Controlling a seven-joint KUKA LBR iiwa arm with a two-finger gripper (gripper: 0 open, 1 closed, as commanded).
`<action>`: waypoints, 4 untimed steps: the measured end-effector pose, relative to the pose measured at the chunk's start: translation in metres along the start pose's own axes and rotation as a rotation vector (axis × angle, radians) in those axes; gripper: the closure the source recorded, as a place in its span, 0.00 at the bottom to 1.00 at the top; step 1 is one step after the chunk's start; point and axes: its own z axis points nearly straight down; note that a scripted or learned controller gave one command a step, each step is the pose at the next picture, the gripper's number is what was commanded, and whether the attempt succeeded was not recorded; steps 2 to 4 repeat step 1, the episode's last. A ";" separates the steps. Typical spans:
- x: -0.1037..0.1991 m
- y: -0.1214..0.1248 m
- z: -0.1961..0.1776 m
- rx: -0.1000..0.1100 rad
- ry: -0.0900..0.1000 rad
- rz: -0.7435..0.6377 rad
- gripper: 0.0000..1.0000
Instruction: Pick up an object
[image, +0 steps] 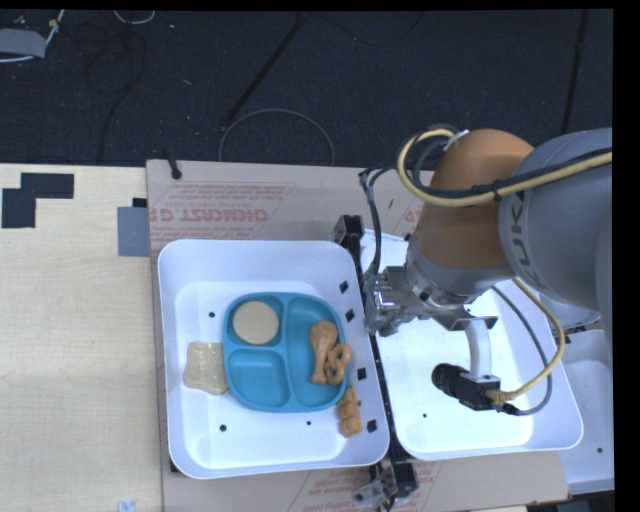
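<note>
Objects to pick lay in the left bin: a blue tray carrying a tan disc and a pretzel, with a pale piece just left of the tray. The claw hung over the divider right of the tray, its opening impossible to tell. A descent there would likely strike the bin wall and grasp nothing.

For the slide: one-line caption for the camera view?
Arm over right bin; left bin holds blue tray of food.
</note>
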 end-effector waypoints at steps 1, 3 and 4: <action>0.055 -0.012 -0.007 -0.002 0.001 -0.002 1.00; 0.055 -0.012 -0.007 -0.002 0.001 -0.002 1.00; 0.055 -0.012 -0.007 -0.002 0.001 -0.002 1.00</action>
